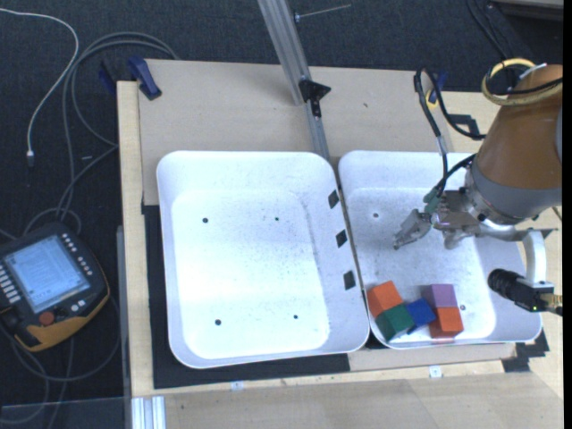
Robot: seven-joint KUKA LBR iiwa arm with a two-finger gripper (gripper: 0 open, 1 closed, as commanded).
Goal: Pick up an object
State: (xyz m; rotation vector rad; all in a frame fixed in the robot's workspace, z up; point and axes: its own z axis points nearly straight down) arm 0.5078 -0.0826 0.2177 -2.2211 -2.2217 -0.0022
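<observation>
Several small blocks lie clustered at the front of the right bin: an orange one, a green one, a blue one, a purple one and a red one. My gripper hangs over the middle of the right bin, behind the blocks and apart from them. It is open, its fingers spread, with nothing between them. The orange-banded wrist covers the bin's right side.
The left bin sits beside the right one, with black clips along the shared edge. A metal pole rises behind the bins. A teach pendant and cables lie on the floor at left.
</observation>
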